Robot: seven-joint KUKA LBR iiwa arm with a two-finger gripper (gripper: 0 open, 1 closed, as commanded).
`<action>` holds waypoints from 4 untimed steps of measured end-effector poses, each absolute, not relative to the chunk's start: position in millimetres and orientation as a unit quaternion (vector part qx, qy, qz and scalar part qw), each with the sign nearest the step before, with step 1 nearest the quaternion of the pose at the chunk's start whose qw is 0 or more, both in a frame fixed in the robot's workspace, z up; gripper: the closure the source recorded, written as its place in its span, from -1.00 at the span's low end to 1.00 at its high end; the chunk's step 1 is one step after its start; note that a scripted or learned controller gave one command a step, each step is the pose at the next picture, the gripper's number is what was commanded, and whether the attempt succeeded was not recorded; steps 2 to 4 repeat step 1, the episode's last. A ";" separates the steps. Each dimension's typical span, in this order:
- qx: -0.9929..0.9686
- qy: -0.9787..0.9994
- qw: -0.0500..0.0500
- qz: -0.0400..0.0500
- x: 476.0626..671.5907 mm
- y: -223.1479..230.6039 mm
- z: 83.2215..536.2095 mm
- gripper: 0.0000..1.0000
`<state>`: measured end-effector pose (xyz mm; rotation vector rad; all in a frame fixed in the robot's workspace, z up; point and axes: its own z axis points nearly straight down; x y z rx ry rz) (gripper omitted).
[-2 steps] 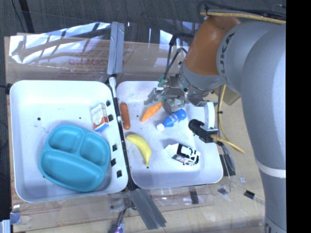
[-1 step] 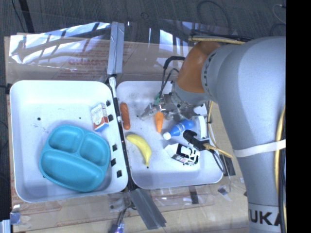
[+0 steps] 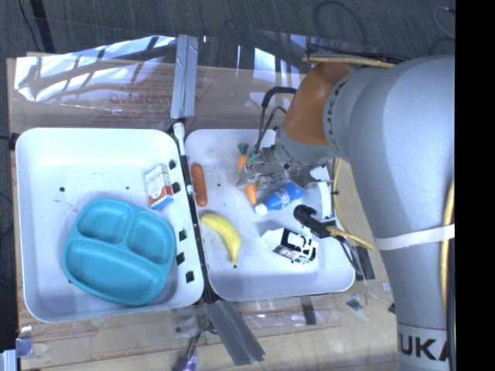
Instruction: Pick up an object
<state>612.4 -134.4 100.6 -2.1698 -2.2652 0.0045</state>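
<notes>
two white bins are counted on the bench, side by side: the left bin (image 3: 31, 207) and the right bin (image 3: 232, 284). the banana (image 3: 223, 236) is taken as the landmark; one banana, lying in the right bin near its left wall.

on the far side of the divider from the banana, in the left bin, one blue sectioned tray (image 3: 120, 251) is seen, with three compartments counted. one small carton (image 3: 158, 186) is set just beyond the tray's far edge.

just above the banana, along the divider, one hot dog (image 3: 199, 185) is laid lengthwise. to the upper right of the banana, one blue and white bottle (image 3: 279, 199) is lying on its side, and one orange carrot-like piece (image 3: 250, 193) is seen just beside it. a second small orange piece with a green top (image 3: 243, 161) is spotted further up. to the right of the banana, one black and white object (image 3: 295, 246) is resting on the bin floor.

the gripper (image 3: 261, 170) is lowered over the carrot piece and bottle, up and right of the banana. whether it is released or clenched cannot be told; it is blurred among the clutter, and nothing is clearly seen held.
</notes>
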 end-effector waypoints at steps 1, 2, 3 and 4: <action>-0.597 -0.802 0.000 0.000 628.0 -114.7 242.1 1.00; -0.597 -0.802 0.000 0.000 628.0 -114.7 242.1 1.00; -0.597 -0.802 0.000 0.000 628.0 -114.7 242.1 1.00; -0.597 -0.802 0.000 0.000 628.0 -114.7 242.1 1.00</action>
